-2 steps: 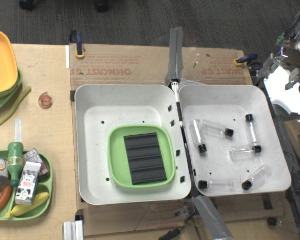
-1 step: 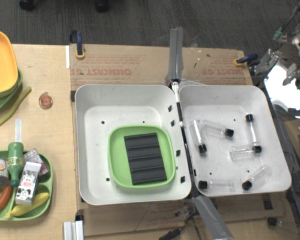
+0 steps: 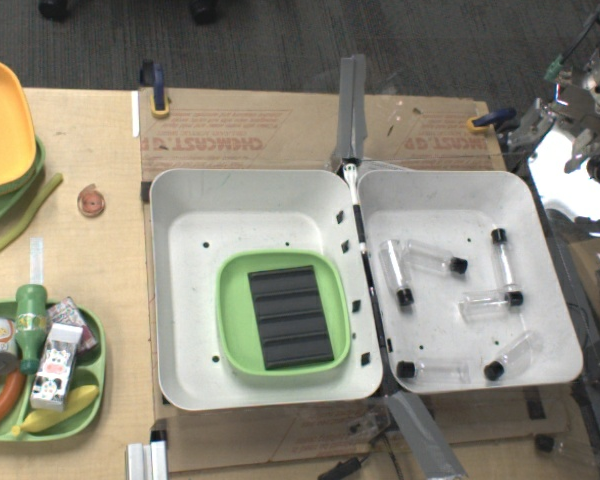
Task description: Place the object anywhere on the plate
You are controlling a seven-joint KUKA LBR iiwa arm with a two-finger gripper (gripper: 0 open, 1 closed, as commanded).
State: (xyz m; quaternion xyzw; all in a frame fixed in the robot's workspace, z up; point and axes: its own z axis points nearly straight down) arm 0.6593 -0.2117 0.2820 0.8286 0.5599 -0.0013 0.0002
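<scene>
**Nothing on the plate yet: the whole move was still ahead of you**

You had the green plate (image 3: 283,314) sitting in the left bin (image 3: 180,218), carrying only a dark ribbed block (image 3: 290,316) at its middle. None of the task's objects lay on it. Those objects, clear plastic tubes with black caps (image 3: 450,262), were all in the right bin (image 3: 540,228), well to the right of the plate and across the wall between the two bins. I counted about six, scattered: two near that wall, two farther right of the plate, two toward the near edge.

The arm (image 3: 580,88) sat at the far right corner of the desk (image 3: 260,128), well away from the plate and outside both bins. Its claw was too cluttered to make out, so I cannot tell you its state.

By my reading, no step was done: you still needed to pick a tube, lift it, carry it over the wall and set it down on the plate.
</scene>
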